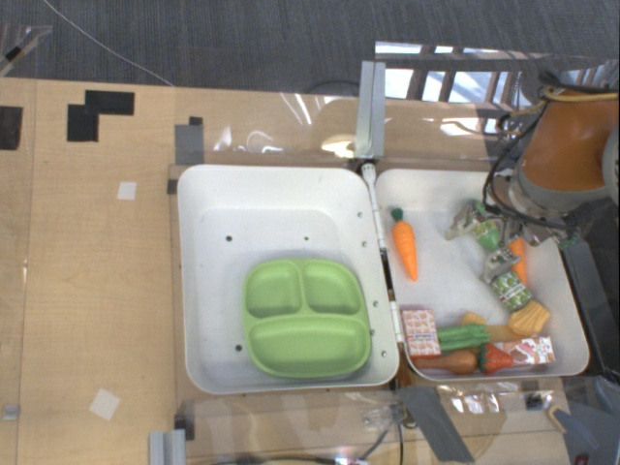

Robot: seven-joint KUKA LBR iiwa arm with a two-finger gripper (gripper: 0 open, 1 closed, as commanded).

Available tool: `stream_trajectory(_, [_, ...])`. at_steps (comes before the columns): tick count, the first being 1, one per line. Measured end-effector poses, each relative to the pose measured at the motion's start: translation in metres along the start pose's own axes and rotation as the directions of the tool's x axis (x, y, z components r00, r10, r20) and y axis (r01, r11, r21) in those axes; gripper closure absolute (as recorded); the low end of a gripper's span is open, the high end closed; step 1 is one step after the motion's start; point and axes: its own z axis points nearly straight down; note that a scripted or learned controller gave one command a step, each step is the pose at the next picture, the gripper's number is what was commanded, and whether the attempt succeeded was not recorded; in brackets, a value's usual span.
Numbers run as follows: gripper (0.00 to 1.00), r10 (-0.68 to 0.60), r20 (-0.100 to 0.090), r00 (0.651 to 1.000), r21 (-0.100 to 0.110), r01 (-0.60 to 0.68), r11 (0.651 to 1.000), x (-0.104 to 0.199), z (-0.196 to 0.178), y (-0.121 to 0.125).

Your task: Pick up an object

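Right now the likeliest target is the small cluster of toy food at the right side of the right bin [436,260]: an orange piece [520,260] with a green-and-white packet [506,289] just below it, lying directly under the gripper [499,245]. Whether the jaws are apart or together I cannot tell, since the wrist and its metal parts cover them from this slant. Nothing can be seen clamped or lifted, so by my judgement the pick is not yet made; the arm [572,143] with its orange band hangs low over the bin's far right corner, and the closing and the lift are what remain. A little nearer lies a tan piece [530,318], and along the near wall sit a red-patterned carton [419,332], a green vegetable [463,337], a brown sausage-like piece [455,361] and another carton [531,352]. A carrot [405,245] lies alone toward the bin's left, well apart from the gripper. In the left bin [223,201] rests a green divided plate [306,318], and both bins stand on the wooden desk [87,279].
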Motion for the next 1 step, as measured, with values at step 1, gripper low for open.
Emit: stream_trajectory(1, [1.00,-0.003,0.014,1.000,0.008,0.003,1.000,-0.0056,-0.0164,-0.0012])
